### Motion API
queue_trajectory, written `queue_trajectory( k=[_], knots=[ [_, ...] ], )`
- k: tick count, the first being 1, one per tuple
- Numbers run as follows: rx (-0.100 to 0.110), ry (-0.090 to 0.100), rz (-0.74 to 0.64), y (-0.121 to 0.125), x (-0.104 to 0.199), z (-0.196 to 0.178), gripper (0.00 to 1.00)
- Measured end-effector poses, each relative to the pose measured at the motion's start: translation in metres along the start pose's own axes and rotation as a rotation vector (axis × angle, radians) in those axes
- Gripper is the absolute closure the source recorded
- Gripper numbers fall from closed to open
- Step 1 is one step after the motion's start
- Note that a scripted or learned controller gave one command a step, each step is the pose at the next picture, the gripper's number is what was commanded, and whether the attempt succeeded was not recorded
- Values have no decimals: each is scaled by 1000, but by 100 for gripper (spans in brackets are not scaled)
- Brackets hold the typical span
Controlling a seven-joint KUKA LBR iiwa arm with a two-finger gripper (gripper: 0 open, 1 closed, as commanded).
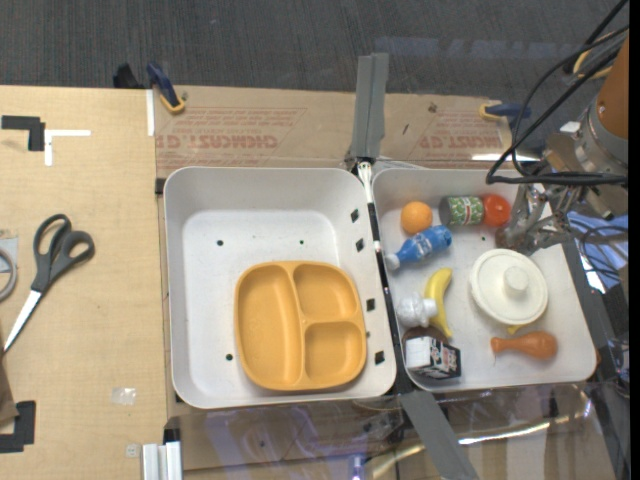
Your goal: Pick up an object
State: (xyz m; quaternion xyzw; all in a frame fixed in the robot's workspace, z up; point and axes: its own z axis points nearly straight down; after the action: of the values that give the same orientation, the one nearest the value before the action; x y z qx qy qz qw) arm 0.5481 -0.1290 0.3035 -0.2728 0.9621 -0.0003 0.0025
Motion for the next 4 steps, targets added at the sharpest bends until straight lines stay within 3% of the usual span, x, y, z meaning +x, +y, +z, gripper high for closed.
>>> queue_trajectory(
  k=[1,2,3,4],
  knots=[
    [-2,2,59,7,33,193,100],
    [-1,3,434,43,3,211,100],
    [1,-1,263,-3,-68,44,100],
    [1,-1,153,-60,-52,-4,100]
  ],
)
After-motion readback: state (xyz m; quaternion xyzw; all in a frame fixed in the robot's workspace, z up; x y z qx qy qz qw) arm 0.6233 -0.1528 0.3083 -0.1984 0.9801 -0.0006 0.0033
